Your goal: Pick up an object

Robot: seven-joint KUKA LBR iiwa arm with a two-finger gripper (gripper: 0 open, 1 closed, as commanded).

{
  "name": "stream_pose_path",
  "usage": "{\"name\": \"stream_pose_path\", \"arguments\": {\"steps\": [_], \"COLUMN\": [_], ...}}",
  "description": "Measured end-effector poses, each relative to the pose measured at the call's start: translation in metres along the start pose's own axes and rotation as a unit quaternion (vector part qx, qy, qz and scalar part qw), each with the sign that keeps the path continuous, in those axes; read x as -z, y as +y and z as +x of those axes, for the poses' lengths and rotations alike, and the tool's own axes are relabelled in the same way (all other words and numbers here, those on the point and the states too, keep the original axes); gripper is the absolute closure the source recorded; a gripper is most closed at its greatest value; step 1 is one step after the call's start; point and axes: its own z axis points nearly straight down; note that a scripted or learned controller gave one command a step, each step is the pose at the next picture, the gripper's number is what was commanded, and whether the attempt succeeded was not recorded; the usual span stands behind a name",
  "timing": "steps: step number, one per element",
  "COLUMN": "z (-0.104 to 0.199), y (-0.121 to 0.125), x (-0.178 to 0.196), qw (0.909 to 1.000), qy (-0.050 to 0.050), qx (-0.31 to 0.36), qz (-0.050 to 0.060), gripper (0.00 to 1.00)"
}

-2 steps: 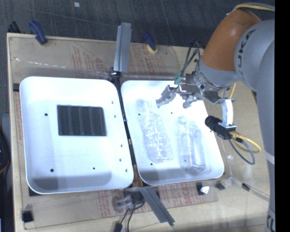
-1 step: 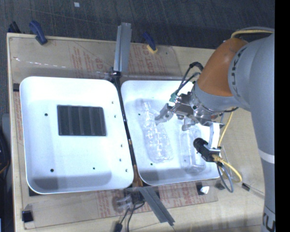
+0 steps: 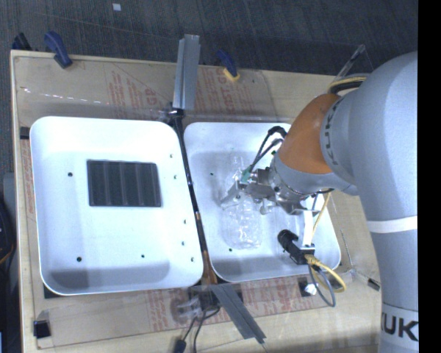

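Clear plastic object point(image 3: 242, 223) is seen lying in the right bin point(image 3: 206, 153); the gripper point(image 3: 244, 184) is placed just above it, grasp stage judged underway; finger state cannot be told; a firm close is called for next

Two bins side by side, dark grate point(image 3: 123, 183) in left bin point(image 3: 51, 197), clear object point(image 3: 241, 223) in right bin point(image 3: 206, 153)

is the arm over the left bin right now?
No, the arm reaches into the right bin, above a clear plastic object.

Two smooth white plastic bins point(image 3: 106, 134), a clear glossy plastic object point(image 3: 241, 223), and a pale wooden bench point(image 3: 95, 87).
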Motion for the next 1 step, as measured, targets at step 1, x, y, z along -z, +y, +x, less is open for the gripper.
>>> {"name": "stream_pose_path", "arguments": {"steps": [1], "z": [0.0059], "y": [-0.0019], "x": [0.0691], "qw": [1.0], "qy": [0.0], "qx": [0.002], "qz": [-0.002], "gripper": [0.0]}}
